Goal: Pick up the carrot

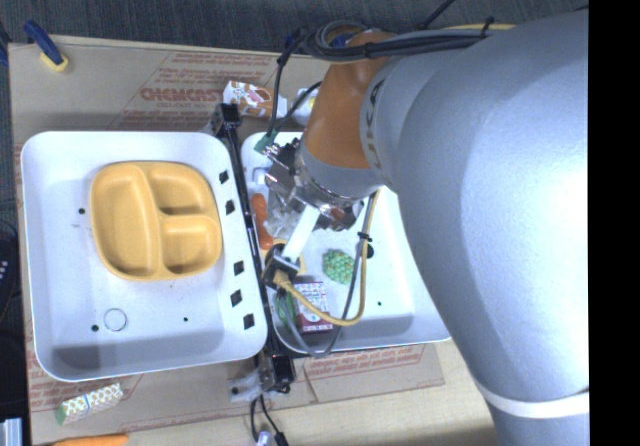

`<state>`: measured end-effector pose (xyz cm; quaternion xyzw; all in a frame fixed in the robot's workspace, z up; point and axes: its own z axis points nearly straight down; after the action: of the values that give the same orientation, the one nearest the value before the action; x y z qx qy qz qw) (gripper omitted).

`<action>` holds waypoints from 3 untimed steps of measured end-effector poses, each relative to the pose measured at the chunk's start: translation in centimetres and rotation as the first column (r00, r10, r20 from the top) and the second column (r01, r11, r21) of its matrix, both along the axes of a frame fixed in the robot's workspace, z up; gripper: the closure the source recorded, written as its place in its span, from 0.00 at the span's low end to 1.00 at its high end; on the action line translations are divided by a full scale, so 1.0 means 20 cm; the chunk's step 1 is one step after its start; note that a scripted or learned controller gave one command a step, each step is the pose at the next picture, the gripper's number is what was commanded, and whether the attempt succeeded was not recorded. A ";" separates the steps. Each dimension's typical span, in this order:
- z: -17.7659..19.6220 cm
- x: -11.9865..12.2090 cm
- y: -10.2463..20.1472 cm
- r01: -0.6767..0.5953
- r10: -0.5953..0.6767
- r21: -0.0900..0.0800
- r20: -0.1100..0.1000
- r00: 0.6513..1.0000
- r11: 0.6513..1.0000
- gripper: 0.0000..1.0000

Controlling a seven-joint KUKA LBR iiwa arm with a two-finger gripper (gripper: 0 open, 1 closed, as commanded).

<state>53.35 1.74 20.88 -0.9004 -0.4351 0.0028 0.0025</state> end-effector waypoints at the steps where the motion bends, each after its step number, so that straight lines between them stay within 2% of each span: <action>1: 0.26 -0.22 0.12 0.101 -0.101 -0.001 0.002 0.995 0.995 1.00; 2: 0.18 -0.27 -0.06 0.121 -0.121 -0.002 0.001 0.993 0.993 1.00; 3: -0.09 -0.29 0.60 -0.242 0.242 0.000 0.000 0.970 0.970 1.00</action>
<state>47.51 13.82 19.06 -0.8408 -0.5414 0.0033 0.0023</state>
